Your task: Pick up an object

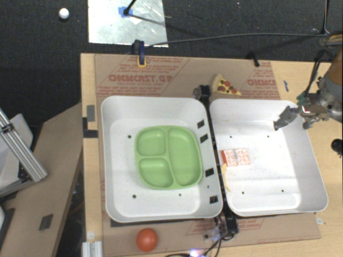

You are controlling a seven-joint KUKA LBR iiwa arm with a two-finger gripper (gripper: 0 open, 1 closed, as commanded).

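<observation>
Bench (177,71) of brown board under everything, bearing two shallow white bins side by side. Left bin (115,116) taken up by a green divided plate (169,157), three compartments, lying flat near the middle. Right bin (300,165) mostly bare, with a small red-and-white packet (236,157) lying flat close to its left wall, and a thin pale yellow sliver (225,180) just below it along that wall. Gripper (296,119) reaching in from the right, hovering over the upper right part of the right bin, fingers spread apart with nothing between them, well apart from the packet. Outside the bins: an orange ball (147,239) on the board below the left bin, and a toy pizza slice (226,85) above the seam between the bins. Probably the approach step, no grasp made yet. Likely target the packet, as the nearest loose thing in the gripper's bin. Next move: travel left and down across the bin, jaws centred over the packet, then a close low enough to catch so flat a thing, a likely point of failure.
</observation>
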